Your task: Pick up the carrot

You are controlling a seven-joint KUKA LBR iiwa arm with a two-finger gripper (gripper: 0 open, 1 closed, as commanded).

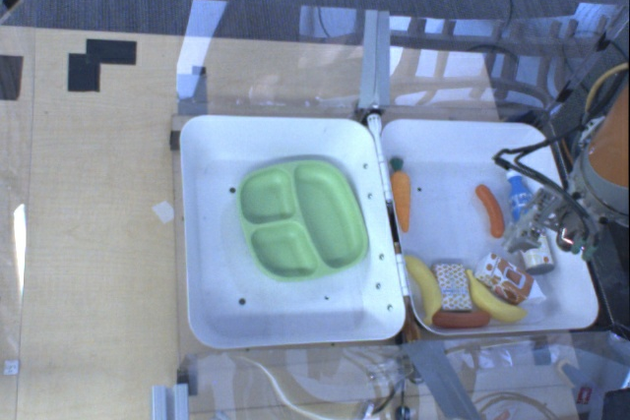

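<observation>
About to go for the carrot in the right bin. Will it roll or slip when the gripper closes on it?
The carrot looks like a smooth, tapered toy, so it may squirt out of a grasp near its narrow end. Its round body could roll if nudged. It lies close along the right bin's left wall, which probably stops it rolling that way but crowds one side.

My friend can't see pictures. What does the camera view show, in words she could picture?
An orange carrot with a green top lies by the left wall of the right white bin, apart from the grey robot arm's gripper at that bin's right side. Near the gripper lie two yellow bananas, two red sausages and small packets. The left white bin holds a green divided plate.
</observation>
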